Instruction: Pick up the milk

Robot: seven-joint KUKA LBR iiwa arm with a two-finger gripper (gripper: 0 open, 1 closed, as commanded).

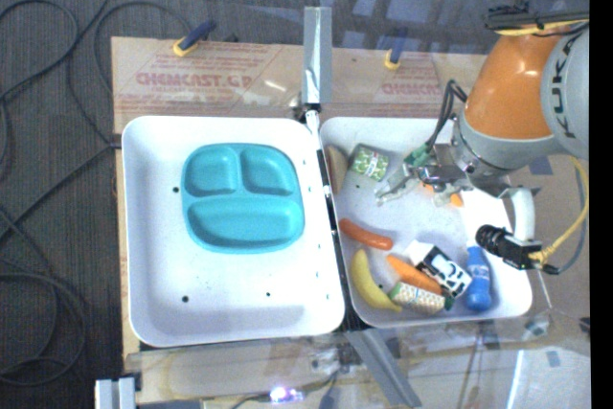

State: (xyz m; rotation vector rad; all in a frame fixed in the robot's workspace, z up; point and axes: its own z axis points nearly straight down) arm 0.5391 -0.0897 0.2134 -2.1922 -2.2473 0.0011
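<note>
**Gripper low over the right bin, milk at the front**

Nearest, at 5 o'clock in the right white plastic bin (522, 306), the black-and-white milk carton (442, 270) lies tilted between an orange carrot (414, 273) and a blue bottle (478, 280). A curved yellow banana (369, 283) lies at 7 o'clock. Farther back, the metal two-finger gripper (395, 191) hangs beside a green-patterned packet (370, 163); its jaws look slightly parted, gripping nothing. The left bin (144, 206) holds a glossy turquoise compartment tray (243, 197).
</note>
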